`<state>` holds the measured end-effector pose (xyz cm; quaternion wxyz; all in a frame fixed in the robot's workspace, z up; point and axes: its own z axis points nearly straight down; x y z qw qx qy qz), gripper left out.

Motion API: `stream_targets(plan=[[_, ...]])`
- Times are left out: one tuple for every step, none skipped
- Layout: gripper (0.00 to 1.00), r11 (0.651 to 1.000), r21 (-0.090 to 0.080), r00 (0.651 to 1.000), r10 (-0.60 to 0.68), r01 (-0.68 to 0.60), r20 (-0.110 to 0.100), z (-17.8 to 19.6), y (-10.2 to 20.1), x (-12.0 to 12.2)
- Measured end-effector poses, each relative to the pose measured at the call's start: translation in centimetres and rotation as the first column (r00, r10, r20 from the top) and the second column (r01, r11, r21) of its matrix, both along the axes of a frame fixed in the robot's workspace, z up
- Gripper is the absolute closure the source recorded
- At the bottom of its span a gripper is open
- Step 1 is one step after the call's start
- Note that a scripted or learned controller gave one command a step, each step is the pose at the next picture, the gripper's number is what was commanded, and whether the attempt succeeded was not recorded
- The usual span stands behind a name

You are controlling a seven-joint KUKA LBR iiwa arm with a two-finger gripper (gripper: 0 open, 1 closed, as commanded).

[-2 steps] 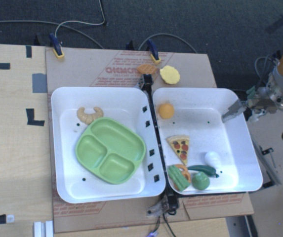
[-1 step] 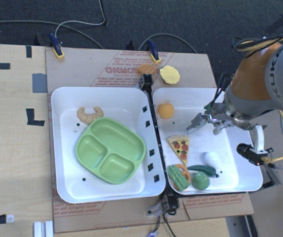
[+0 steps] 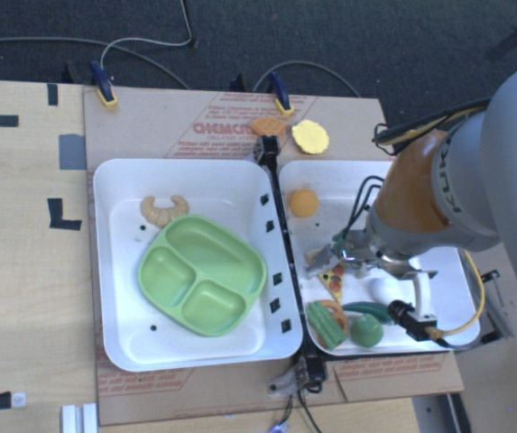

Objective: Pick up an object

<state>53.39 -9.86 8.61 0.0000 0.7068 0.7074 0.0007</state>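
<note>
The right bin (image 3: 456, 341) holds several small toy foods. An orange ball (image 3: 303, 203) lies at its far left. A red and yellow slice (image 3: 333, 283) sits near the middle, and a green vegetable (image 3: 326, 325) and a green round piece (image 3: 366, 332) lie by the near wall. My gripper (image 3: 337, 251) hangs low over the left middle of this bin, just above the slice and beside a small grey-brown piece (image 3: 317, 259). The wrist hides what lies directly under it.
The left bin (image 3: 114, 242) carries a green divided plate (image 3: 202, 274) and a tan croissant (image 3: 164, 208). On the cardboard behind the bins lie a yellow piece (image 3: 310, 137) and an orange biscuit (image 3: 269, 126). Black cables (image 3: 461, 318) trail around the wrist.
</note>
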Motion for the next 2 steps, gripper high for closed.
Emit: stream_targets(plan=[[0.0, 1.0, -0.003, 1.0, 0.0, 0.0, 0.007, 0.06, 0.27, -1.25], [1.0, 1.0, -0.004, 1.0, -0.001, 0.001, 0.006, 1.02, 0.22, -1.26]])
